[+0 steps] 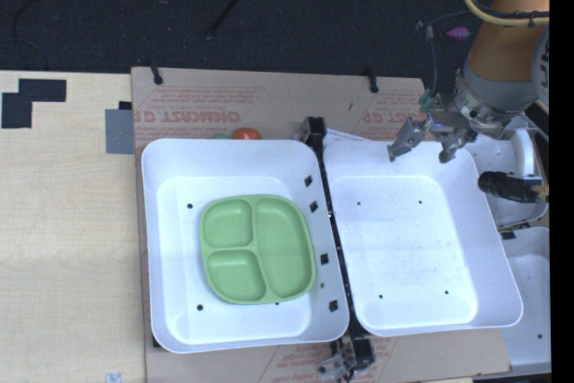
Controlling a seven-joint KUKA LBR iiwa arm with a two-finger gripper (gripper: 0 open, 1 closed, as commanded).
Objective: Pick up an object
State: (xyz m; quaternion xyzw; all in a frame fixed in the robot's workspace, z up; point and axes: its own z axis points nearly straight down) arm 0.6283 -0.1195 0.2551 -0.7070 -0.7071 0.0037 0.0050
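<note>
Gripper (429,147) poised over right bin's (498,282) far edge, fingers spread, nothing between. Green divided plate (257,248) in left bin (170,282), well apart, leftward and nearer camera.

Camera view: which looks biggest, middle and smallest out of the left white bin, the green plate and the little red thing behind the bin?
1. Left white bin, the largest.
2. Green plate, lying inside that bin, so clearly smaller.
3. Red thing, the smallest; the bin's far rim partly hides it, so its full size is unsure.
</note>
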